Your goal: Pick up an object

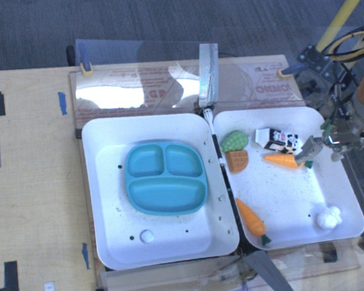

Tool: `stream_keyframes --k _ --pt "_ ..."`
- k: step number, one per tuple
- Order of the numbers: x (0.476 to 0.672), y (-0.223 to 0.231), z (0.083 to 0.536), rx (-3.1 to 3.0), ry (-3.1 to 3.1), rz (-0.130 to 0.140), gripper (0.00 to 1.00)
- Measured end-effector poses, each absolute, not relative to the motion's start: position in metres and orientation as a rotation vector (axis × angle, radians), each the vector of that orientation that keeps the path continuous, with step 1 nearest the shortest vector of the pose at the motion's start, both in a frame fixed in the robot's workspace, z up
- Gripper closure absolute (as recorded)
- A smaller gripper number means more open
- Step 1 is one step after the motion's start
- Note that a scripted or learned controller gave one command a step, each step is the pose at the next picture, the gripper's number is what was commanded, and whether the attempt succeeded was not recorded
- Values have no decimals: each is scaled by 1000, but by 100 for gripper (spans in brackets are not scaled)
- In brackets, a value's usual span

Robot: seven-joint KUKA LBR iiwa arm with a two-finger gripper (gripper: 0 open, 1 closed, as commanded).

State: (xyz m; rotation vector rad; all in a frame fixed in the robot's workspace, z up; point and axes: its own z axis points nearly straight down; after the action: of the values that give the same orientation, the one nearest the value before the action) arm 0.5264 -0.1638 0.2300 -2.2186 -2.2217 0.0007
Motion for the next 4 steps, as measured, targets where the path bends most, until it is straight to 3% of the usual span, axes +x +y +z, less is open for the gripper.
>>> stream_keyframes --k 1,2,3,4 --pt "590 -149 114 -2343 -2120 -17 0" --pt "624 -158 91 -2399 -2047 -11 0" --pt "625 -159 103 -2402 -2054 -12 100" --pt "625 -159 102 -2401 -2053 -10 0"
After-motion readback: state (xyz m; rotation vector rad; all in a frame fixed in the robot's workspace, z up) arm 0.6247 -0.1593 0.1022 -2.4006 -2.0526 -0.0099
